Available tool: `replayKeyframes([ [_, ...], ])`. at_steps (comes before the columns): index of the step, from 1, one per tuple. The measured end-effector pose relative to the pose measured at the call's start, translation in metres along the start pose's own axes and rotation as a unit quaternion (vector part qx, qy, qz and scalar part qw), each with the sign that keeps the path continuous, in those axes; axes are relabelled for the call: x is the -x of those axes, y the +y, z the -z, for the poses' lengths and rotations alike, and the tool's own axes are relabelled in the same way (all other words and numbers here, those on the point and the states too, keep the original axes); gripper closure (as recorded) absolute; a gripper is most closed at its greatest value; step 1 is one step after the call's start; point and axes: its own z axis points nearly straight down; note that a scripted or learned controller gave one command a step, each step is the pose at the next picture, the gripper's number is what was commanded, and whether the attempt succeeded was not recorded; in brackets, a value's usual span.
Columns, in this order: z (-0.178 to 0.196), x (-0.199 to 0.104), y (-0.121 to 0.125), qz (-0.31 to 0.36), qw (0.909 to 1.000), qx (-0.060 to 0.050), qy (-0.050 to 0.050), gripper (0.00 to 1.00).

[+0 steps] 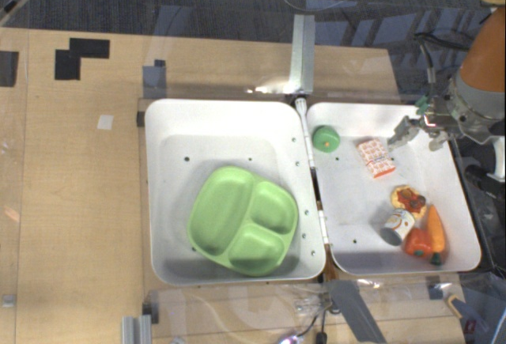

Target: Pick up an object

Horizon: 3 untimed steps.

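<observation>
White plastic makes up both shallow bins on the wooden bench (71, 200), which sit side by side and touch along their inner rims. In the left bin (166, 176) lies a light green divided plate (243, 218) with three compartments, resting slightly tilted toward the near right part of that bin.

In the right bin (348, 208) lie several small things. A green ball (325, 138) sits at the far left corner, just beside the rim shared by both bins. To its right, well apart from it, lies a small red-and-white packet (375, 157). Nearer the camera, toward the right side, a cluster is gathered: a round red-and-yellow piece (409, 198), a small grey-and-white can (396, 225) lying on its side just beside it, and an orange and red pepper-like toy (428, 238) touching the can on its right, close to the near right rim.

Reaching in from the right, the arm, with its orange band (484, 66) above the wrist, hangs over the far right part of the right bin. The gripper (417, 131) points left and its two fingers stand apart, one at the left (400, 134) and one at the right (436, 141), with nothing between them. It sits above bare bin floor, right of the packet and far of the cluster, touching neither.
</observation>
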Motion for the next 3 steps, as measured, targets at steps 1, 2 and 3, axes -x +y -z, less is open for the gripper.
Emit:
replayKeyframes([
  [1,-0.104,-0.028,0.038,0.189,0.9819,0.003,-0.001,0.0],
  [2,-0.09,-0.027,0.041,0.189,0.9819,0.008,-0.003,1.0],
  [3,0.012,-0.087,0.044,0.184,0.9829,0.002,0.0,1.0],
])
